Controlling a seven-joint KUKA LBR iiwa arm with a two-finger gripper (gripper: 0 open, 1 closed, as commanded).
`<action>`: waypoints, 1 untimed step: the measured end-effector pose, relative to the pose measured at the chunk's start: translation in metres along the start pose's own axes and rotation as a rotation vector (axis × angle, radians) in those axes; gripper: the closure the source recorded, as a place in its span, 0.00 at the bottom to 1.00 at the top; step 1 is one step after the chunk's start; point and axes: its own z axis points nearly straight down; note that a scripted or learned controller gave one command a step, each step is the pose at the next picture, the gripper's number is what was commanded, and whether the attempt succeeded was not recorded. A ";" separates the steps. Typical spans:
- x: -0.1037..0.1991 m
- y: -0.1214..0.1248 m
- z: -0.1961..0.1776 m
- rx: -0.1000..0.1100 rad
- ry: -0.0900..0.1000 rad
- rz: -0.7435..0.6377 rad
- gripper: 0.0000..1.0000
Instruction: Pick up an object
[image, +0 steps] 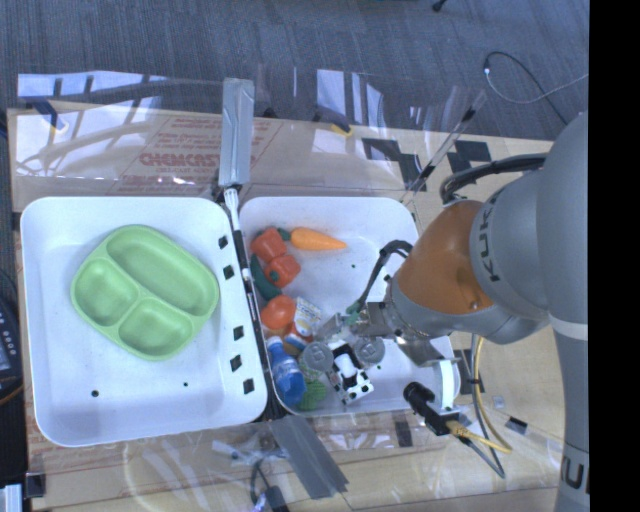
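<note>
A: So where is the claw right now?

B: Low over the right bin, near its front edge, with the grey arm and its orange band reaching in behind it from the right.

A: Is it open, or gripping something?

B: I cannot tell; the wrist hides that part.

A: What lies around it?

B: Just below it sits a small black-and-white toy. Just to its left is a blue bottle, and above that an orange ball. Further up and left are a red toy and a carrot near the bin's back wall.

A: And the other bin?

B: The left bin sits well to the claw's left on the desk, with a green divided plate lying flat in it
</note>
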 end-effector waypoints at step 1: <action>0.000 -0.001 -0.008 0.011 0.003 -0.005 1.00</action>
